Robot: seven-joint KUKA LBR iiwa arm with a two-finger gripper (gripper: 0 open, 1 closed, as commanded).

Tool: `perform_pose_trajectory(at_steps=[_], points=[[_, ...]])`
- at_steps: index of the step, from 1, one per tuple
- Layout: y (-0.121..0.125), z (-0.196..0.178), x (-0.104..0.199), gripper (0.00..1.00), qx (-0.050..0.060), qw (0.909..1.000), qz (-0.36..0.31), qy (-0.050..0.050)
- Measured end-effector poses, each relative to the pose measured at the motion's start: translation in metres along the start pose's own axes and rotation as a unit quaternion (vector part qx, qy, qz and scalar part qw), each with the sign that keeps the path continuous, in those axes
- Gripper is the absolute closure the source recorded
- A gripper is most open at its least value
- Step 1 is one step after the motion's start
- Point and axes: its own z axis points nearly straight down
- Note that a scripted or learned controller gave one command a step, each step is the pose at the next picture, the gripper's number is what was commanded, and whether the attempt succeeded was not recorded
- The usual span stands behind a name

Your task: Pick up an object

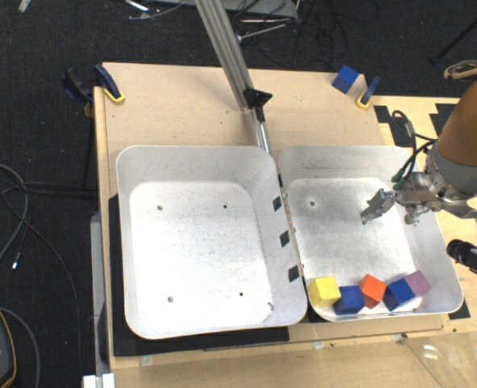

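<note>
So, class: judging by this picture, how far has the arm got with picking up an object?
Nothing is lifted yet. The two-finger gripper hangs over the right white bin. The yellow cube, orange cube, two blue cubes and purple cube lie along its near edge. Reaching, grasping and lifting remain.

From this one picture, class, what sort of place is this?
Probably a robotics lab: an arm reaches over two white bins on a bench, with toy blocks for picking and cables on the floor.

Blue block [346, 78] on bench [182, 111] – beside clamp [366, 92].
</note>
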Motion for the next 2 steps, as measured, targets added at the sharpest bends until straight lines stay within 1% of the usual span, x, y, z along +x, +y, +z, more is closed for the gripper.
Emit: perform_pose_trajectory(at_steps=[1,2], points=[[0.052,0.041,0.028,0.0,0.0,1.0,-0.003,0.0],[0.097,0.097,0.056,0.0,0.0,1.0,-0.003,0.0]])
